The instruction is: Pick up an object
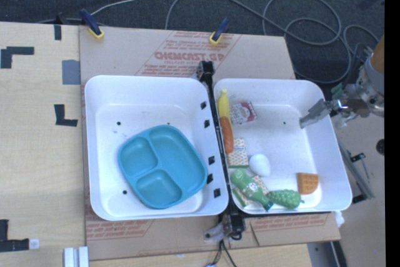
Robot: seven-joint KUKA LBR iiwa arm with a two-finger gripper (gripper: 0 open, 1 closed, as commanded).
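My gripper (312, 117): over right shallow white plastic bin (325, 153) far rim; open/shut can't tell, nothing seen held.
Below: small white egg-shaped obj (259, 164), orange wedge (307, 182).
Left bin (100, 134): blue divided plastic plate (161, 165).

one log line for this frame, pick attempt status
phase: approach | hand: over right bin's right rim, nothing held | targets: egg, orange block | left bin: blue tray

We are seeing the hand (317, 112) hanging over the right bin (325, 141) at its three o'clock rim, with nothing between its fingers. A white egg (259, 164) is lying mid-bin, an orange piece (307, 182) at five o'clock, green items (282, 198) at six. A blue tray (162, 165) is sitting in the left bin (100, 134).
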